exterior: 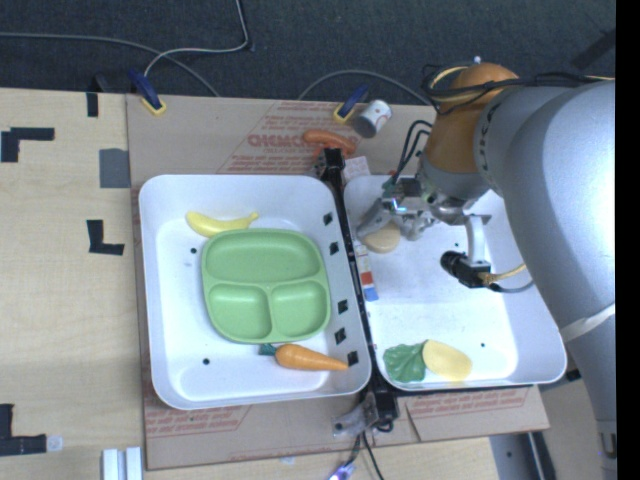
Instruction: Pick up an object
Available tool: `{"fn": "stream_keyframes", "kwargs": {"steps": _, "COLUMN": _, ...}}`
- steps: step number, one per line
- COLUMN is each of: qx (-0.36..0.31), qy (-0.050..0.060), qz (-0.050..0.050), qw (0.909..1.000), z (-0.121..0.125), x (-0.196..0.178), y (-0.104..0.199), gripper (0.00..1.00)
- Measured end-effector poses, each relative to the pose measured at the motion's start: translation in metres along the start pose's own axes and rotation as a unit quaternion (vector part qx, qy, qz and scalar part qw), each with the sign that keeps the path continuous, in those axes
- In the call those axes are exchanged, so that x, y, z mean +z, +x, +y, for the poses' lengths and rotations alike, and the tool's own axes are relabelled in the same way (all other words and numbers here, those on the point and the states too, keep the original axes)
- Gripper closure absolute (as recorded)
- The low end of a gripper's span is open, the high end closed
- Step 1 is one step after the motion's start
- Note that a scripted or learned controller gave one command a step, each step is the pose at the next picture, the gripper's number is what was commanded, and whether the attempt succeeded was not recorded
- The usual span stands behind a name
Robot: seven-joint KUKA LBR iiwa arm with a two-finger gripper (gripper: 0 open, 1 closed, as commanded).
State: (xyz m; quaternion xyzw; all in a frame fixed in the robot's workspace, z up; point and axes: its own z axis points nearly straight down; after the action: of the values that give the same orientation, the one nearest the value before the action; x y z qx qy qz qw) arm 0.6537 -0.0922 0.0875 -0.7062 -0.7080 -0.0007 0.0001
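Two shallow white bins sat side by side on my desk. I saw the hand (400,218) low in the right bin (500,313), over a small tan bread-like piece (380,239) near the divider; I could not tell how it stood or whether it held anything. A yellow lemon-shaped piece (447,359) and green leafy piece (404,361) lay at the near wall. The left bin (165,268) held a green sectioned plastic plate (266,284), yellow banana (220,222) and orange carrot (311,359).

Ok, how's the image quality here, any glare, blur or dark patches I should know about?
Camera view: lighting is even, shadows soft. The arm bulks large and soft-edged at right, close to the lens, with a bright sheen. The white bins look bright but not blown out. The green tray, carrot and banana read clearly. The gripper is small and cluttered.
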Motion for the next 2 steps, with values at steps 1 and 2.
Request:
{"fn": "stream_keyframes", "kwargs": {"steps": 1, "qx": 0.000, "qy": 0.000, "qz": -0.001, "qw": 1.0000, "z": 0.0153, "x": 0.0020, "y": -0.0053, "gripper": 0.00}}
{"fn": "stream_keyframes", "kwargs": {"steps": 2, "qx": 0.000, "qy": -0.001, "qz": -0.002, "qw": 1.0000, "z": 0.0080, "x": 0.0018, "y": -0.0057, "gripper": 0.00}}
